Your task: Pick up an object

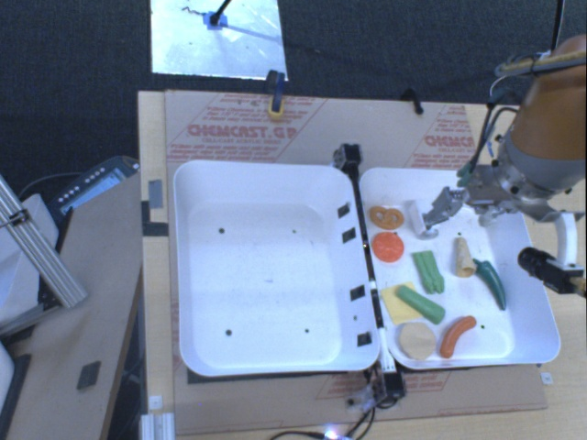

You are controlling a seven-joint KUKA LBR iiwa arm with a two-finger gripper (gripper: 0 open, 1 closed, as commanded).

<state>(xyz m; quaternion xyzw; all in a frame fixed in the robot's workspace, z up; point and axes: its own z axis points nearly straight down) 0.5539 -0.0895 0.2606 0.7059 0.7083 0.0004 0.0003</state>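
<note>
The arm enters from the upper right of the frame, its gripper point(438, 211) hanging over the upper part of the right bin point(541, 337). Whether the gripper is released or clenched cannot be told at this angle; no item is seen grasped.

All candidate objects lie in the right bin, loosely spread, which leaves gaps for a descent. A pretzel point(386, 216) sits upper left, just beside the gripper. Below it lies an orange disc point(388, 247). A ridged green piece point(427, 271) and a cream cone point(464, 258) occupy the centre, a dark green pepper point(491, 281) to their right. Along the bottom: a yellow slab point(397, 302), a green pickle point(421, 303) overlapping it, a tan round point(416, 340) and a sausage point(457, 335).

The left bin point(266, 264) holds no items.

Judgement: approach stage, nothing lifted; the pretzel appears the likeliest target.
</note>
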